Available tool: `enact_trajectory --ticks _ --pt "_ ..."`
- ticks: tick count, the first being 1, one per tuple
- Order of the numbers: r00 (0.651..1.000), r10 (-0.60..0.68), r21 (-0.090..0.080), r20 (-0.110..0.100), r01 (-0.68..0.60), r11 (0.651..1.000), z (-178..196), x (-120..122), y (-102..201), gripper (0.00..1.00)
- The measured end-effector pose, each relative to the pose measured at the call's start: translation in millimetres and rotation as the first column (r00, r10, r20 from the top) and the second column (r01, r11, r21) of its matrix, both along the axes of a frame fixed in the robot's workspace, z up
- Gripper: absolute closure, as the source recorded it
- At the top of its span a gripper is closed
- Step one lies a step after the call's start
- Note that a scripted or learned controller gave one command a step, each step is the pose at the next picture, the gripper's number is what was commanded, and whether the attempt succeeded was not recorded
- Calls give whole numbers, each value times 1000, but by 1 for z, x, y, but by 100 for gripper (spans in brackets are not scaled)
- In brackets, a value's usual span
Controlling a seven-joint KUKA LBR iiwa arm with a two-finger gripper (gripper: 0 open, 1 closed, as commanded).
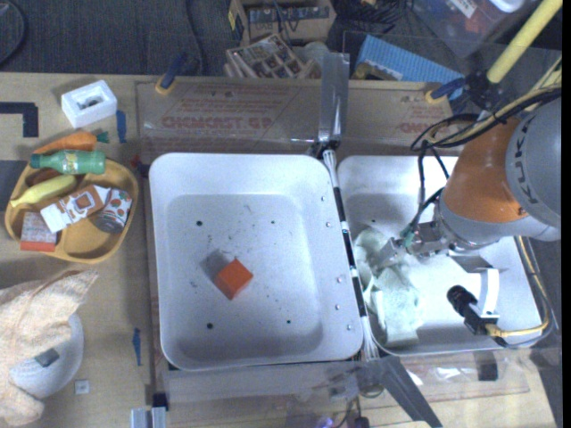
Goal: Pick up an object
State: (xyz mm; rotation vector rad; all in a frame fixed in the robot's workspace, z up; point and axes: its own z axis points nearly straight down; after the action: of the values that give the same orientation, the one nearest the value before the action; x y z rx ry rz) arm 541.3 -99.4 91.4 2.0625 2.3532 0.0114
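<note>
We see the grey arm with its orange band reaching low into the right white bin.
Left of that bin, the left white bin holds a small orange cube near its middle. Inside the right bin lie a pale crumpled cloth and the gripper just above it; its state we cannot tell.

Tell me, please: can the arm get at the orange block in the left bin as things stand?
Probably yes. The orange block lies alone on the open floor of the left bin, with nothing over it. The arm is over the right bin and must cross the low rims between them.
</note>
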Motion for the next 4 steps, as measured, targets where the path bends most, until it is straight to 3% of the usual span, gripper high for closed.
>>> enact_trajectory --ticks 1,2,3,4 --pt "992 -124 1 -11 124 992 19 -6 -79 0" --pt "1000 -27 1 -5 27 1000 -3 54 -38 0" --pt "996 -92 1 -6 92 996 -3 72 -46 0" --pt "996 -89 0 0 89 996 8 74 -45 100"
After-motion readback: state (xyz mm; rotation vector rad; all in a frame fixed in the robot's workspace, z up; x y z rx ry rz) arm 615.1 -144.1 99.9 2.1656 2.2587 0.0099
